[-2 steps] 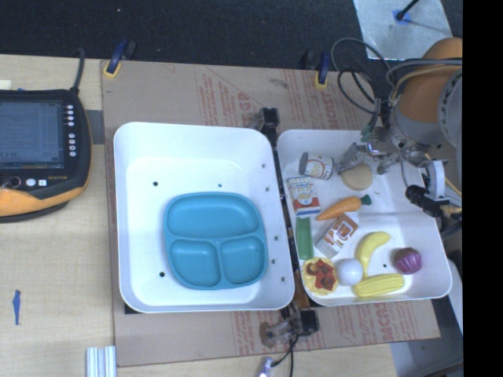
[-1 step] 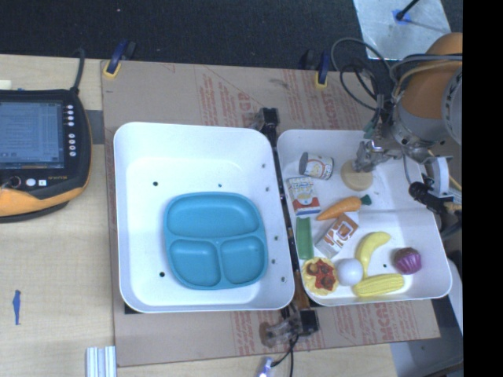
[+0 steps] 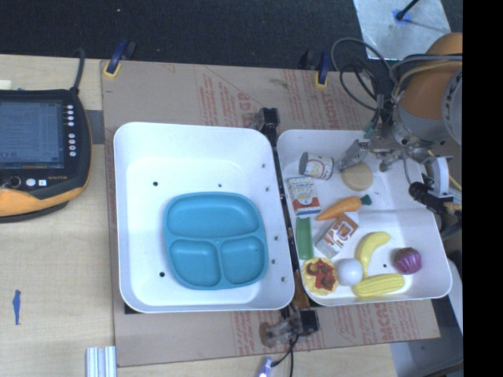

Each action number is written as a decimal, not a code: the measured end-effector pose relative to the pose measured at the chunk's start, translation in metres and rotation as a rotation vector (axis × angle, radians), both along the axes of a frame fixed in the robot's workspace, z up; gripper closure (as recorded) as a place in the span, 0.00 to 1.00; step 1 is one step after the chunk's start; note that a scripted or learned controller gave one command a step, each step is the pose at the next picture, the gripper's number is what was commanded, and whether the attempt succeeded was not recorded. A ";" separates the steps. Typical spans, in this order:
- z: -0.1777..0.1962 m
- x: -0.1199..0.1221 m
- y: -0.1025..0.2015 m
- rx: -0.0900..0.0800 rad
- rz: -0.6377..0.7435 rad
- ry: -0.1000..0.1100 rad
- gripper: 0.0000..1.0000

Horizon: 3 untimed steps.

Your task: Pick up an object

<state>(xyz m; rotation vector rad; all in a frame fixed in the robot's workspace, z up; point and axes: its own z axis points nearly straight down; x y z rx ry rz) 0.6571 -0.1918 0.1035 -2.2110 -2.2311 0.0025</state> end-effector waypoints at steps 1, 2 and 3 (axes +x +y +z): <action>-0.012 -0.047 0.008 0.000 -0.004 0.003 0.00; -0.011 0.000 -0.001 0.001 -0.004 0.001 0.00; 0.001 0.000 -0.002 0.001 -0.001 0.001 1.00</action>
